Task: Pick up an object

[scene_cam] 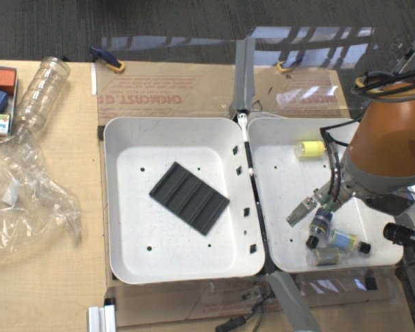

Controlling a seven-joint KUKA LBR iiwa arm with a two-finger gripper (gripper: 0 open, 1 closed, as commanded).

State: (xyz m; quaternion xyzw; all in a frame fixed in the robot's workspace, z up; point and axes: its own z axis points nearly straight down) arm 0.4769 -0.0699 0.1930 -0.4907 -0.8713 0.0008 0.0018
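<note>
We hover our gripper [317,209] low in the right bin [277,185] beside the blue marker [344,241]; its grip unclear, nothing lifted yet.

Robot lab: white bins [117,185] on cardboard-covered bench [166,88]

Left bin [117,206]: wide bare floor lay around one black ribbed slab [189,197] at its middle.
Right bin [263,185]: the left half was open; a yellow cylinder [309,149] sat near the far wall.
Right bin, near right corner: small items [335,242] crowded together, with the arm [384,144] overhanging that side.
Divider: raised rims [247,178] ran between the bins.
</note>
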